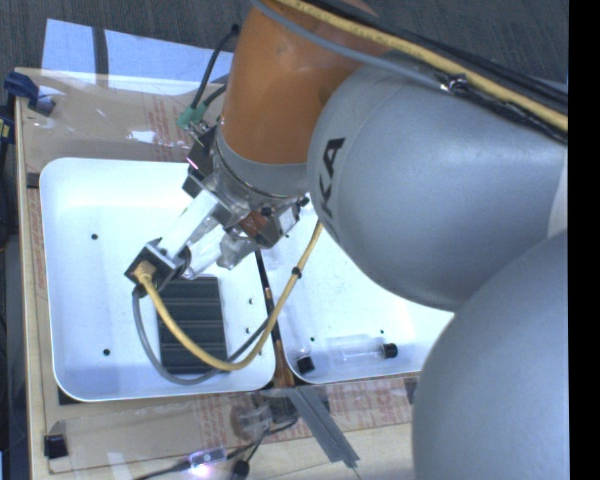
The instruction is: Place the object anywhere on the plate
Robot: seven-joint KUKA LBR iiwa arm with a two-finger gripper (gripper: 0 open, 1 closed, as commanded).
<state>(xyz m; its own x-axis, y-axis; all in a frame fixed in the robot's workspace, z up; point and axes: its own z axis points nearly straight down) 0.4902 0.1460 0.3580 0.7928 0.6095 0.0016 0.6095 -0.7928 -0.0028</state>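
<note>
Beneath the camera, the tabletop point(110, 433) is carrying two shallow white bins side by side, and we are reading them from the left. The left bin point(80, 298) is holding a dark ribbed slab point(202, 308), lying flat near its lower right corner. We are taking this flat piece as the plate, though we are not certain of that. Just above the slab, the end effector point(232, 236) is hanging low over the left bin, slanting down toward the slab's upper edge. The wrist is hiding its tip, so we cannot tell whether it is open or closed, and we are seeing nothing held in it. Moving right, the right bin point(350, 303) is showing partly under the arm point(430, 168). A clear tube point(358, 350) with a dark cap at its right end is lying along the bin's near wall. We are judging this tube to be the object, and it is sitting well apart from the slab, in the other bin. As we are judging it, the task is barely starting, with the pick, the carry across and the placing all remaining.
</note>
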